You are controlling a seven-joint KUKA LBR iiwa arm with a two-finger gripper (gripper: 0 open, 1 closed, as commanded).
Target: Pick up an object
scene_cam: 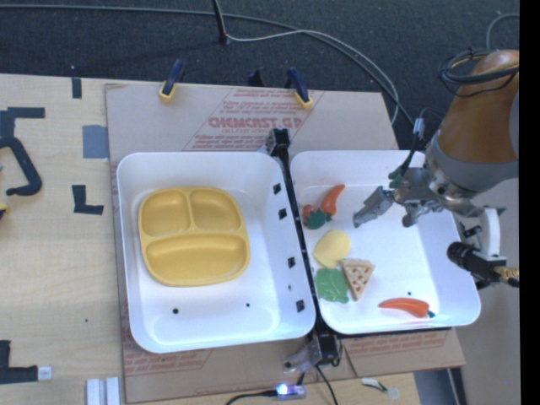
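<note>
White plastic right bin [456, 306] keeps the small toy foods together, ready for picking.
Grey two-finger jaws [390, 210] hang open and empty above it, near the yellow lemon-shaped toy [332, 246], probably the easiest target.

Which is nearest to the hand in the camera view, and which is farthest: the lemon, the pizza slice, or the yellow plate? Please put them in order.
Counted from the hand, above the right bin:
1. Lemon, right bin, below and left of the hand.
2. Pizza slice, right bin, just below the lemon.
3. Yellow plate, left bin, far to the left.
</note>
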